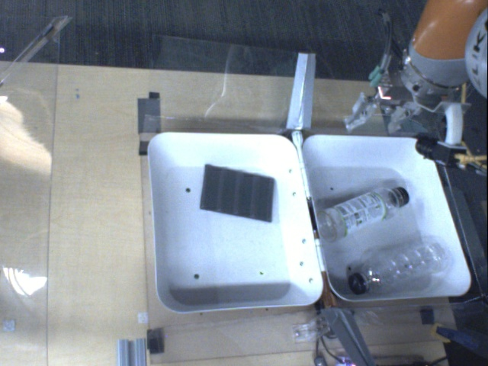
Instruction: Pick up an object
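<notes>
Hovering over the bench just beyond the far rim of the right bin (450,204), the gripper (379,113) has its fingers spread and nothing between them. Two clear plastic bottles lie in that bin: one with a white label and dark cap (362,211) slanting across the middle, and another with a black cap (396,268) lying nearer the front edge. A dark ribbed pad (237,193) rests flat in the left bin (164,227).

Arm in from upper right, orange band showing; gripper (379,115) pointing left, fingers spread, holding nothing.
</notes>
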`<act>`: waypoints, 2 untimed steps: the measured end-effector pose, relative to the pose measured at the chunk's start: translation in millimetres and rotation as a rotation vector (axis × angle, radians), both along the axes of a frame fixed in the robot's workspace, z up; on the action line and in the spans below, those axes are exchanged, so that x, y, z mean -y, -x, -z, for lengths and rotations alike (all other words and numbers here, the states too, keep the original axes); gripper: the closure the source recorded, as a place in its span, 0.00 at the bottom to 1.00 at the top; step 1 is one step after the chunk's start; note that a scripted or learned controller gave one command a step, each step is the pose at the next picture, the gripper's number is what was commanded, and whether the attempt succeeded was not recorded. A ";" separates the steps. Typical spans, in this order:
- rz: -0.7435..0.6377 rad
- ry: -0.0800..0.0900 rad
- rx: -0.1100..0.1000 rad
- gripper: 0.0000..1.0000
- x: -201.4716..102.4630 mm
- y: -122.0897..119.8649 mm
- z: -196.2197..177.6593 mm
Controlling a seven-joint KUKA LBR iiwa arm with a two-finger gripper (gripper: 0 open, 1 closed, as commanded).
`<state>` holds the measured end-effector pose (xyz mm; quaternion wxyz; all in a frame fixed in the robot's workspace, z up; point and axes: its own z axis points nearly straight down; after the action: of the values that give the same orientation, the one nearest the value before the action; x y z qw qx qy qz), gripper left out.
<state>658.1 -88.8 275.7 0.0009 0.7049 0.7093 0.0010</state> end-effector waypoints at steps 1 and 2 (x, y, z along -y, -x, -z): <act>0.043 0.000 0.000 0.00 -4.4 88.7 109.8; -0.171 0.001 0.010 0.00 11.4 65.0 186.1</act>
<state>593.1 -100.3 89.6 0.0050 0.6417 0.7670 0.0042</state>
